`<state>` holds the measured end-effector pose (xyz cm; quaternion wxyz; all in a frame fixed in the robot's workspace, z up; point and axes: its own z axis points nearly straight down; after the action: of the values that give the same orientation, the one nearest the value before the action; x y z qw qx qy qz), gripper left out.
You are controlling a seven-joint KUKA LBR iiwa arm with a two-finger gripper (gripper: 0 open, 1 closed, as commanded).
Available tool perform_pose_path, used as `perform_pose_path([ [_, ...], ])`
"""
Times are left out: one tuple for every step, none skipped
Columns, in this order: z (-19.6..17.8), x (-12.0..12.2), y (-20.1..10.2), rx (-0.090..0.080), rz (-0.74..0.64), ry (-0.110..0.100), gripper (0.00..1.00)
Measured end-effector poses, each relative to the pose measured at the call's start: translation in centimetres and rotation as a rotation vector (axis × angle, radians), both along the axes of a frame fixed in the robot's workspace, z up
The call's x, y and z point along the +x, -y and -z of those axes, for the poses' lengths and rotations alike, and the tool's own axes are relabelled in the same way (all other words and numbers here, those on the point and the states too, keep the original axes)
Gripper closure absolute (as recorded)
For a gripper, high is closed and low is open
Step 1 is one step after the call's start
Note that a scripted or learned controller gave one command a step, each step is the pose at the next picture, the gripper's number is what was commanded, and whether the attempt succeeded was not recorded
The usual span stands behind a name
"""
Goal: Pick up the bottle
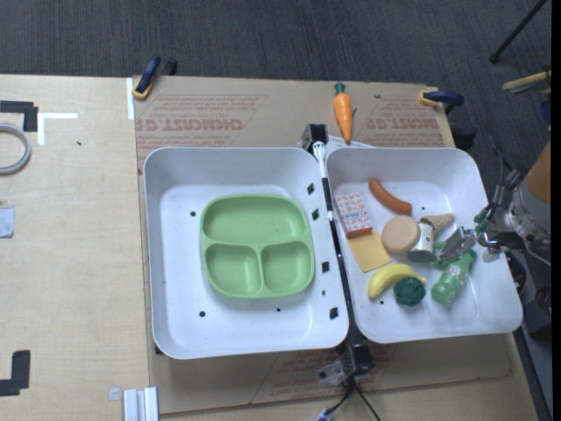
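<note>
**At the bottle, grip unclear**

My end effector (458,246) sits low in the right bin (465,169), near its right wall, and much of my arm is cut off at the table's right edge. Its metal fingers blur into the clutter beneath, so I cannot tell whether they stand wide, narrow, or around anything. The green bottle (449,283) lies tilted just below them, toward the bin's front right corner; its upper end is hidden under my fingers, and I cannot tell if we touch.

The space is crowded: a silver can (423,242) and a round bun (401,234) sit just left, a broccoli piece (409,293) and banana (392,279) beside the bottle. Open floor remains along the bin's front wall. The left bin (166,261) carries a green divided plate (258,246).
</note>
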<state>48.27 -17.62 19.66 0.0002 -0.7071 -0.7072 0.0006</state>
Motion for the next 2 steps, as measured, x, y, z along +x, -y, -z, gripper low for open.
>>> perform_pose_path([
  [-0.9,0.0,0.0,-0.001,0.0,0.0,1.0],
  [-1.1,-0.4,-6.7,0.001,0.221,-0.002,1.0],
])
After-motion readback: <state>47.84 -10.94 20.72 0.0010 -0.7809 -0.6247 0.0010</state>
